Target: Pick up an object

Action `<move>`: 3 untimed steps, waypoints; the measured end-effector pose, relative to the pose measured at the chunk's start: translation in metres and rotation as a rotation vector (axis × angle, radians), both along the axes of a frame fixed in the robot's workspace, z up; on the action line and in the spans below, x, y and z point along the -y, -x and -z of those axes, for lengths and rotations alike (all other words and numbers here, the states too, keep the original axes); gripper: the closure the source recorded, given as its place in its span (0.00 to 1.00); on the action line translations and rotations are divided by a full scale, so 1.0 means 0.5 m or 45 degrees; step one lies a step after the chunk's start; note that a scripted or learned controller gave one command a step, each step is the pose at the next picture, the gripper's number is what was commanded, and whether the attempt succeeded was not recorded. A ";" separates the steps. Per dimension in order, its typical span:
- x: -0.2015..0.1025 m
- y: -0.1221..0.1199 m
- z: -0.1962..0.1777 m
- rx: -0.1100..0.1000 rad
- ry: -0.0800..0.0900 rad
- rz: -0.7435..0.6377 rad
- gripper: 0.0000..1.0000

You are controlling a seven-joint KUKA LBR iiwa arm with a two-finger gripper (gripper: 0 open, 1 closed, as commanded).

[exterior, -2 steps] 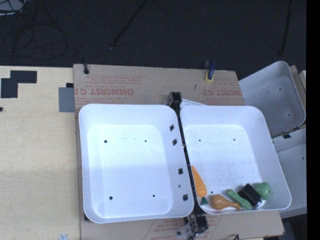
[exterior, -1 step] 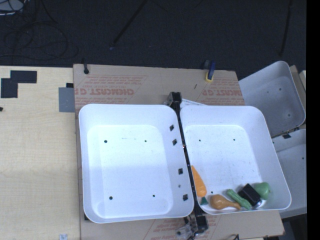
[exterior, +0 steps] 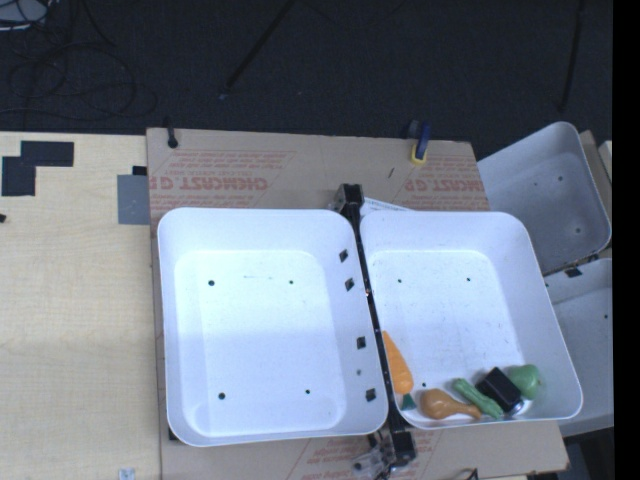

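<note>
Claw: state cannot be told | objects: carrot (exterior: 398, 365), black block (exterior: 499, 389), green pieces (exterior: 480, 399) crowded in right bin (exterior: 450, 238) near corner | risk: bin wall and touching neighbours likely spoil the grip, pushing pieces aside.

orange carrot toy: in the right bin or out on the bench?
In. The orange carrot toy lies inside the right bin, flat against its left wall, near the front corner.
</note>
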State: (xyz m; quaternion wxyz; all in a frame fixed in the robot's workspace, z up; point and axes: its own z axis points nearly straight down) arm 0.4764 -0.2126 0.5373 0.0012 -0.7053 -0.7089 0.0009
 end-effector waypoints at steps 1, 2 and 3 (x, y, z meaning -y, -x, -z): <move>-0.001 -0.002 -0.020 -0.001 0.001 -0.008 1.00; -0.087 -0.066 0.002 -0.001 -0.001 0.000 1.00; -0.012 -0.018 0.000 -0.001 0.001 0.010 1.00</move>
